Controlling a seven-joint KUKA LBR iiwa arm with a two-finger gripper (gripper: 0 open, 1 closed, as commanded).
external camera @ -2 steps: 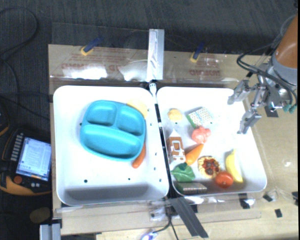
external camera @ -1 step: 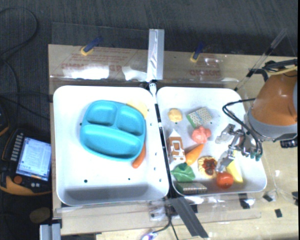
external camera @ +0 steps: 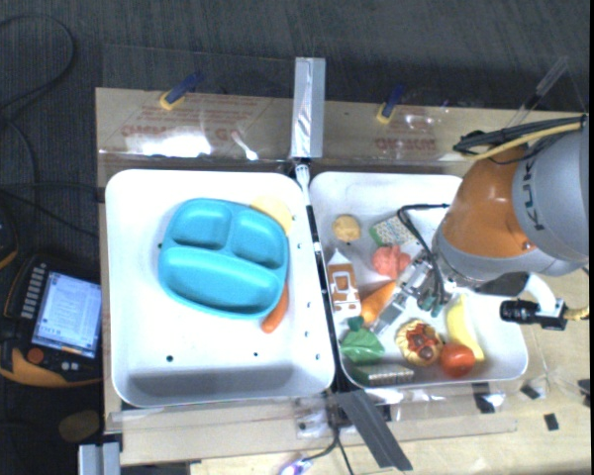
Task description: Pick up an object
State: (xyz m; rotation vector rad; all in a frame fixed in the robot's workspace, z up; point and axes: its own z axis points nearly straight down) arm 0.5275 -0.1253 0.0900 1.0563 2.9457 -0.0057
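Note:
My gripper (external camera: pixel 404 303) is low in the middle of the right bin (external camera: pixel 495 369), under the arm's orange band (external camera: pixel 485 216). Its tip is right by an orange carrot-shaped toy (external camera: pixel 378 300). Close around it lie a pink toy (external camera: pixel 389 259), a round pizza-like piece (external camera: pixel 420 341), a yellow banana (external camera: pixel 462 323) and a red tomato (external camera: pixel 457 359). A green leafy toy (external camera: pixel 361 342) and a white and orange box (external camera: pixel 342 285) sit by the bin's left wall. I cannot see anything lifted off the bin floor.
The left bin (external camera: pixel 139 364) holds a blue divided tray (external camera: pixel 223 255), a yellow piece (external camera: pixel 273 209) at its far corner and an orange carrot (external camera: pixel 277 310) at its right. A tan bun (external camera: pixel 347 228) and a patterned card (external camera: pixel 386 231) lie at the right bin's back.

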